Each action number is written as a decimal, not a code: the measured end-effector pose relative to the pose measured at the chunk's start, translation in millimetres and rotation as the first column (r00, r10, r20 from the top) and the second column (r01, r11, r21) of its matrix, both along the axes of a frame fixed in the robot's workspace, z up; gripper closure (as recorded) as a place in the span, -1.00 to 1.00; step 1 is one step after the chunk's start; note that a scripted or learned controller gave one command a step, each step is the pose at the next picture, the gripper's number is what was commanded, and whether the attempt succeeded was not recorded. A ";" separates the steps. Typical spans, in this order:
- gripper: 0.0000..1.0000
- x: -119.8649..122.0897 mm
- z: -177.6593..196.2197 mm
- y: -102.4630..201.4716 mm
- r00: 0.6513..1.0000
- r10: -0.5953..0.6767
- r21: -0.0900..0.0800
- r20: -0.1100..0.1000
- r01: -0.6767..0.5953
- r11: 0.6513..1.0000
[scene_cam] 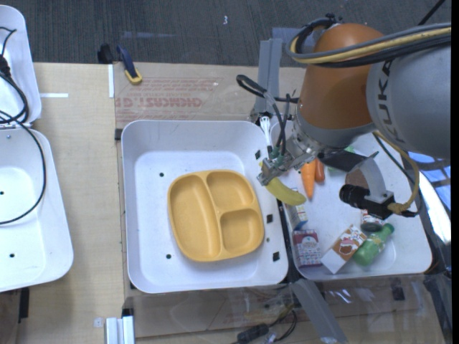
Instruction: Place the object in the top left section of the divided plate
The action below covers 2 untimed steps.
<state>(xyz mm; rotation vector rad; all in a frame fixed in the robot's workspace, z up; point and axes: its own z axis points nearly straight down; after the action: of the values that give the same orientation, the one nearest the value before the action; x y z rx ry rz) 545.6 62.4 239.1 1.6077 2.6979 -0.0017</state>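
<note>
Overhead, the grey arm (401,84) reaches in from the right, and its gripper (275,166) hangs over the wall shared by the two white bins on the desk (79,120). Whether the gripper is open or closed cannot be told from this slant, since wires and the wrist crowd the tip. A yellow banana (286,193) sits just on the near side of the gripper, angled across the left rim of the right bin (331,217); its far end comes up against the gripper, but it cannot be told whether it is being gripped. An orange carrot (308,180) lies just right of the banana, pointing toward the near side. Nearer in the same bin are a small red and white carton (306,248), a brown and white box (345,245) and a green bottle (374,246), the last two touching. The left bin (143,192) holds the yellow divided plate (188,217), which lies flat near the bin's middle with one long section on its left and two smaller sections on its right. All three sections are bare, and the plate is well apart from the banana, with the bin wall between them.
</note>
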 end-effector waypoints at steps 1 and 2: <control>1.00 -9.7 23.7 7.3 0.993 0.120 0.000 0.000 -0.120 0.993; 1.00 -14.7 -32.0 -12.7 0.954 0.300 0.001 -0.001 -0.300 0.954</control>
<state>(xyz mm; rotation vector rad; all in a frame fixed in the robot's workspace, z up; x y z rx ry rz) 530.9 49.8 207.1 1.1797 2.9121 -0.0015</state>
